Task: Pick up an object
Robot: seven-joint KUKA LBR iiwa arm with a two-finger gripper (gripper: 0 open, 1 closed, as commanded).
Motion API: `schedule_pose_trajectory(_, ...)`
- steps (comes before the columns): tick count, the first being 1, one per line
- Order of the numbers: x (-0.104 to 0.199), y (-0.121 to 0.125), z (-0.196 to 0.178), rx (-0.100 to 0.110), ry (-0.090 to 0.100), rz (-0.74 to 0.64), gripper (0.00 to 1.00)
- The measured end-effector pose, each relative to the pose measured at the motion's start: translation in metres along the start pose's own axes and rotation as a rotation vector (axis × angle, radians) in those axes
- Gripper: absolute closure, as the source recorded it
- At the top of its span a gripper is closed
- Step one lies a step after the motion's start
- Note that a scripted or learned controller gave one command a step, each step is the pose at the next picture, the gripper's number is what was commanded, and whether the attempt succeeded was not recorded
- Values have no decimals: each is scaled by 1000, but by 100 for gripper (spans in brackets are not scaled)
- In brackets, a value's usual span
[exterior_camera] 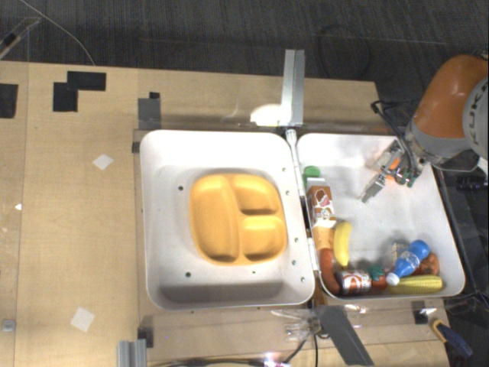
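Over the right bin's far half, our gripper hangs with fingers spread, grasping nothing; the banana lies toward the near-left corner, lengthwise along the left wall.

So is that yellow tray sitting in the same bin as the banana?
No, the yellow tray lies in the left bin, while the banana is in the right bin.

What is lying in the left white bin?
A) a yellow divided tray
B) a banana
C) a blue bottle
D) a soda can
A: the yellow plastic tray with three compartments sits in the middle of the left shallow white bin; the banana, bottle and can lie in the right bin.
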State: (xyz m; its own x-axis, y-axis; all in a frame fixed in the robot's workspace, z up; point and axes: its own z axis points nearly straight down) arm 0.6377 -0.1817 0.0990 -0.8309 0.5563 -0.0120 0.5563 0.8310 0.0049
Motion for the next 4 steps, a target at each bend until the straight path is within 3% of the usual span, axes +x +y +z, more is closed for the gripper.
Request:
schedule_pose_trajectory(1, 47, -48, 9, 1, 1, 136, 0)
schedule_pose_trajectory(2, -26, -9, 7, 2, 1, 470, 0)
schedule_pose_trajectory(3, 61, -47, 9, 2, 3, 345, 0)
schedule_pose_trajectory(4, 27, 6, 11, 2, 5, 721, 0)
